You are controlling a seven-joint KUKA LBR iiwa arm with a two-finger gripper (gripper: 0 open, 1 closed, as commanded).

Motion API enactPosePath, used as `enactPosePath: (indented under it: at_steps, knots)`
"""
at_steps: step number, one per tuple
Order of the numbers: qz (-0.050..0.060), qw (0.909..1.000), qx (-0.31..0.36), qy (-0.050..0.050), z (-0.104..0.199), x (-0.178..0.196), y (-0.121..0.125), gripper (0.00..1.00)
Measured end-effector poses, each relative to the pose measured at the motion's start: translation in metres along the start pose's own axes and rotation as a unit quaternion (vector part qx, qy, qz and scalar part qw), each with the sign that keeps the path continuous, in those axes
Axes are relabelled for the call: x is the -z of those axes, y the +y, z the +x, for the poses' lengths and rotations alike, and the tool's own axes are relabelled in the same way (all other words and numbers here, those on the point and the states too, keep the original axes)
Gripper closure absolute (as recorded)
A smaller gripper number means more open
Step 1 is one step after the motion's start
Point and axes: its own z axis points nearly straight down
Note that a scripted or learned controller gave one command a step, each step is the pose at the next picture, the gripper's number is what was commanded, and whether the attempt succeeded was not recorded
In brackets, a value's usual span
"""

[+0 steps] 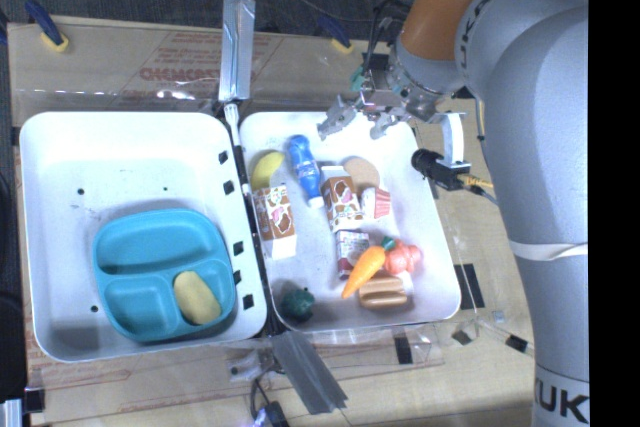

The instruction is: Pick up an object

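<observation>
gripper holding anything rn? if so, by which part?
Nothing held. The gripper hangs above the far rim of the right bin, fingers spread with nothing between them; the blue bottle and other items lie loose below.

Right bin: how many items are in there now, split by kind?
Printed cartons: 3, one by the divider, one mid-bin, one lower
Blue plastic bottle: 1
Toy food pieces: 7, the yellow lemon, brown bun, orange carrot, red tomato, hot dog, dark green vegetable and red-white piece
Total: 11
</observation>
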Motion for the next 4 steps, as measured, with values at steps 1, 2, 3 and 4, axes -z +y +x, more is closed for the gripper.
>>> enactPosePath:
  at_steps: [1, 2, 3, 4]
  knots:
    - [0.004, 0.9996, 0.026, 0.0, 0.017, -0.094, -0.003, 0.0]
    - [0.001, 1.0, 0.006, 0.0, 0.017, -0.11, -0.041, 0.0]
    - [-0.001, 1.0, 0.003, 0.0, 0.039, -0.108, -0.01, 0.0]
    - [-0.001, 1.0, 0.004, 0.0, 0.039, -0.098, -0.01, 1.0]
